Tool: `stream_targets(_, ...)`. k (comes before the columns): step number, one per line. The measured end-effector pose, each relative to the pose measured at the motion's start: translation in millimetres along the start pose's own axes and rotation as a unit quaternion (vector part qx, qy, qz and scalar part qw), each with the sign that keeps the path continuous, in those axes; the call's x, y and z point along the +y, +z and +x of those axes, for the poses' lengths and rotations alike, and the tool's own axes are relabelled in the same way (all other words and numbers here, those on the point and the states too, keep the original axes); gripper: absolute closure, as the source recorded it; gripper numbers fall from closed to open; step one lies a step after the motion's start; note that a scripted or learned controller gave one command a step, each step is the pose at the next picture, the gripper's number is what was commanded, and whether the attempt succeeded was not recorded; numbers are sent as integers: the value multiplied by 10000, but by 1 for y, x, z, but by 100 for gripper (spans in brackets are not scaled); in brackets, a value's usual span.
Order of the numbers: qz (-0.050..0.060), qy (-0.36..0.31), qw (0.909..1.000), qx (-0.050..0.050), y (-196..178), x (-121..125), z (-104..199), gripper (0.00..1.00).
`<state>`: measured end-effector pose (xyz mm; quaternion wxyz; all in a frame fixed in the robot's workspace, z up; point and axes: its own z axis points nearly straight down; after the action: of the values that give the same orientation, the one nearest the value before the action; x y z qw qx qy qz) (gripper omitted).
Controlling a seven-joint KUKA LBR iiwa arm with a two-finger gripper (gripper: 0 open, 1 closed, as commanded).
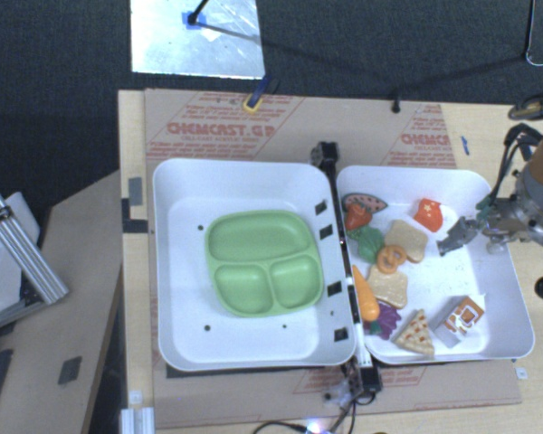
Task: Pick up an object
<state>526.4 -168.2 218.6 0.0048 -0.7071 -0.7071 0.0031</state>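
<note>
Plastic toy food, light and rigid, fills the right bin [511,319]; end effector [454,238], state unclear, hovers near the red pepper [428,214], best pinched across its sides.

A green divided plate [261,262] lies in the left bin [176,188]. The right bin [502,319] holds toy food: a carrot [366,298], a pizza slice [415,332], bread [405,240] and a small carton [459,319]. The gripper [457,235] hangs over that bin's right side, apparently holding nothing.

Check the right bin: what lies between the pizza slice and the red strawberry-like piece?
In the camera view, two bread slices and a pretzel lie between the pizza slice and red piece.
</note>
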Motion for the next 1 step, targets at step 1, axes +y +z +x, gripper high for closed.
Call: stream_targets(1, -64, -17, 10000, -16, -7, 3, 0, 0)
